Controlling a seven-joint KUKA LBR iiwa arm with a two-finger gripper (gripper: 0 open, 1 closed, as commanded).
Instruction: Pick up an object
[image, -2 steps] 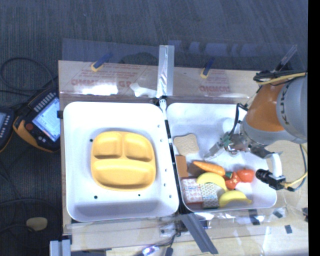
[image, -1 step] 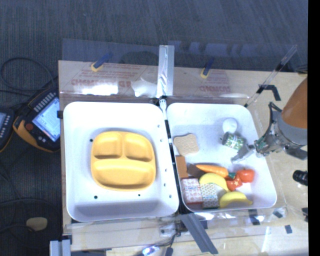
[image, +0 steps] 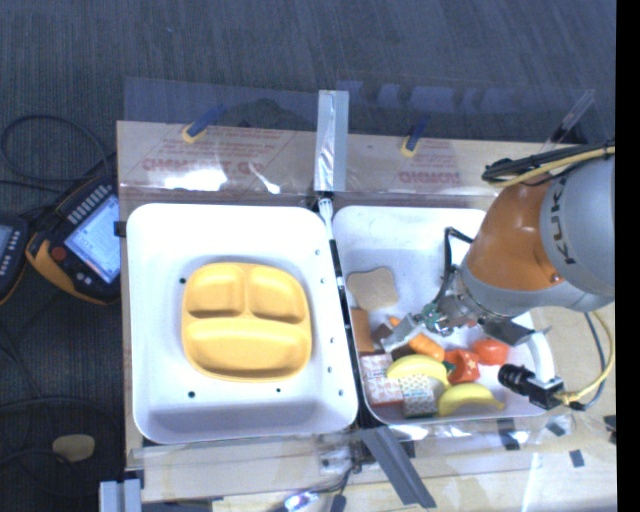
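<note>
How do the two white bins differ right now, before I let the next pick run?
The left bin holds one thing, a yellow divided tray lying flat at its middle; the right bin holds a heap of small toy foods crowded toward its near side. The gripper sits low over the right bin's heap, and no arm is over the left bin. Both are shallow, white and set side by side.

Arm (image: 545, 250) cut off at 3 o'clock edge, hides right bin (image: 400, 235) back corner; fingertip gap unreadable amid clutter.
</note>
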